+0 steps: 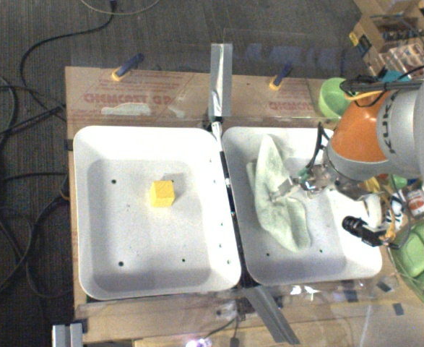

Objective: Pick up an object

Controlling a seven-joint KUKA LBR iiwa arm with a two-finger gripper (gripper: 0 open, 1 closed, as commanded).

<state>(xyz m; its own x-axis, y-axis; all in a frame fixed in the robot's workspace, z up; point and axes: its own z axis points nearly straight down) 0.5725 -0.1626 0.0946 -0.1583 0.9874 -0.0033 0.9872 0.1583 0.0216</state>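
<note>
A small yellow cube (162, 193) lies near the middle of the left bin (96, 266). A pale green cloth (282, 219) lies crumpled lengthwise in the right bin (334, 262), from its back edge toward the front. My gripper (289, 187) reaches in from the right and sits low on the middle of the cloth, at a fold. The grey wrist with its orange band (356, 137) hangs over the right bin's right side and hides part of it.
A metal post (220, 78) stands at the back between the two bins. Two blue-and-yellow clamps (127, 66) hold the board at the rear. Green items and cables (403, 244) crowd the right edge beside the right bin.
</note>
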